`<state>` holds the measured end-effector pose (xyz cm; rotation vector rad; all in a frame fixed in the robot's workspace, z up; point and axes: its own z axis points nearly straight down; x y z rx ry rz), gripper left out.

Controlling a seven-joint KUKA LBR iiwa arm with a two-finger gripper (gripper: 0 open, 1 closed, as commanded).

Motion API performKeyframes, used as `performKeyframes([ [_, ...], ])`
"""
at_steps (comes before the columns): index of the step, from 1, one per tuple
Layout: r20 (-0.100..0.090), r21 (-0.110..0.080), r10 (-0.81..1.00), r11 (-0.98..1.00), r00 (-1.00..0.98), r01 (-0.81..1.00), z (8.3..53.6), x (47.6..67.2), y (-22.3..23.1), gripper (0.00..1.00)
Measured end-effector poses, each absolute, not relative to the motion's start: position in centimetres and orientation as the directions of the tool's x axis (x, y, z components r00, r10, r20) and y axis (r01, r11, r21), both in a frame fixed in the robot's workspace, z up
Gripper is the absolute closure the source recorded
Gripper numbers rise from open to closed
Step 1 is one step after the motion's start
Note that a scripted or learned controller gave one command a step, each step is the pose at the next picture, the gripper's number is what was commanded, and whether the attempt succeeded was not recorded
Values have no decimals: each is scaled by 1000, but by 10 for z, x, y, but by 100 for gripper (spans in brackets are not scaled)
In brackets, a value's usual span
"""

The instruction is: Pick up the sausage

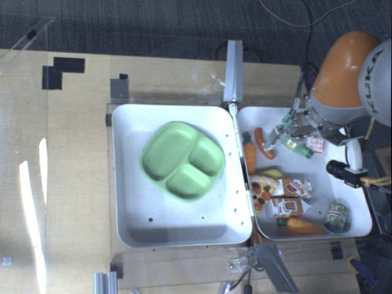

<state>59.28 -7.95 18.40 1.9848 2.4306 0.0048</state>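
The sausage (264,143) is seen lying flat in the right bin (365,228), at its far-left part, red-orange, angled slightly, close to the divider wall. A carrot (249,157) is lying just left of it against that wall, so little room is left on that side for a finger.

The gripper (288,130) is positioned just right of the sausage, low over the bin's far end, under the orange band of the arm (346,72). Whether the fingers are spread or closed cannot be told; the tips are lost in clutter and blur. Nothing is seen held between them.

A green packet (298,146) sits right under the gripper, likely in the way of a clean descent. Nearer in the same bin: a pizza slice toy (264,188), a small carton (288,206), a second carrot (303,226), a green can (336,215).

The left bin (131,225) holds a green divided plate (184,159), well apart from the action.

Judgement: approach phase, grasp not yet made. A small leftward shift is probably needed to centre on the sausage.
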Motion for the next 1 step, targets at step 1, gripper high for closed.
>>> performKeyframes([
  [1, 0, 3, 986, 169, -169, 986, 93, 631, -101, 0],
])
